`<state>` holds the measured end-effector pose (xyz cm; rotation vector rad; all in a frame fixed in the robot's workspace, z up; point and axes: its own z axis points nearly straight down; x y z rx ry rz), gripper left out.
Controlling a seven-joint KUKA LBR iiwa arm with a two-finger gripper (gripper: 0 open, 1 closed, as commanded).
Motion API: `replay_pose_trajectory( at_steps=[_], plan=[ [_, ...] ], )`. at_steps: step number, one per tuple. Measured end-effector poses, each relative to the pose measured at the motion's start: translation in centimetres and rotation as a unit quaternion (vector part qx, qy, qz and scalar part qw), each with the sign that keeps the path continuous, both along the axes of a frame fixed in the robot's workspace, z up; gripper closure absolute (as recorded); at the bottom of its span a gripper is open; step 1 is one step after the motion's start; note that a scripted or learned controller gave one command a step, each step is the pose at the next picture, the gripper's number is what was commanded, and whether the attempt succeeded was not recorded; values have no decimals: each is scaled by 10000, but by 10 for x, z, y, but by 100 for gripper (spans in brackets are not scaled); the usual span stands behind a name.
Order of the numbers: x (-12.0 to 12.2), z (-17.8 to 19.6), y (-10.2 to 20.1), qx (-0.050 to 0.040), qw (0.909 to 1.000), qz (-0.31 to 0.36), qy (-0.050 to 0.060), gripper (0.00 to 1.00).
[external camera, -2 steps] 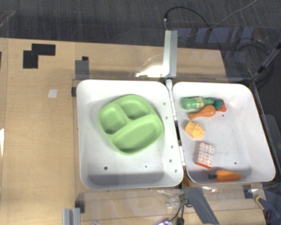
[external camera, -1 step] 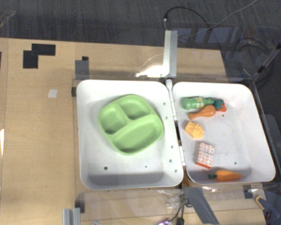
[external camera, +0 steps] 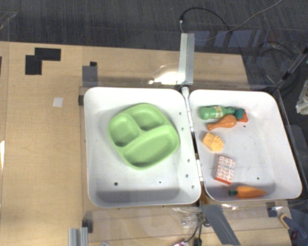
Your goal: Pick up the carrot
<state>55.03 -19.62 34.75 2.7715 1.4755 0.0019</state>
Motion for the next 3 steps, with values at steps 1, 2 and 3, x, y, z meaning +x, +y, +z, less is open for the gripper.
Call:
replay_pose_trajectory(
  at_steps=[1, 2, 3],
  plan=[
    [-17, 80, 5, -3, 9998, 173, -17, 100],
    [13, 88, 6, -1, 9987, -502, -12, 100],
    [7, 88, -4, -3, 9995, -319, -10, 100]
  ],
)
